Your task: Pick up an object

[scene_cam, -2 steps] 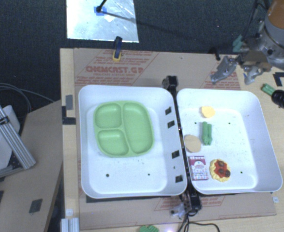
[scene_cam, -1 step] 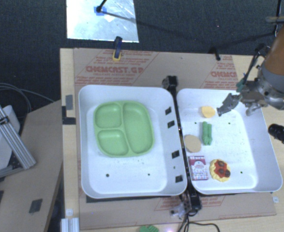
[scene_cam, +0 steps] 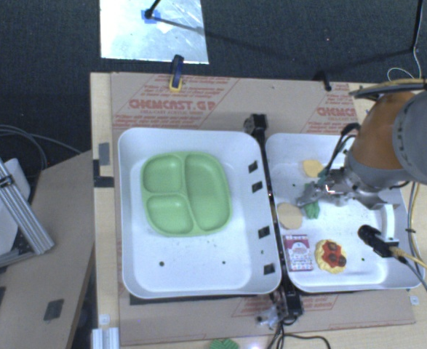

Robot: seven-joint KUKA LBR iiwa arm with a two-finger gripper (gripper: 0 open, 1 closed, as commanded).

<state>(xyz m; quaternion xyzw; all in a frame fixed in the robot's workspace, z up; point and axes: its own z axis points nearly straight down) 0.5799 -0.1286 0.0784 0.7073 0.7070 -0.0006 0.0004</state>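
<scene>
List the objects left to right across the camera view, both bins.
Green divided plate → tan round piece → small green piece → yellow-and-red round toy. Skipped for overlap: red-and-white box, yellow piece.

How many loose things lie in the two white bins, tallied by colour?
Green: 2, green divided plastic plate, small green piece
Yellow: 2, plain yellow disc, yellow disc with red spots
Tan: 1, flat tan disc
Red and white: 1, small red-and-white carton
Total: 6
</scene>
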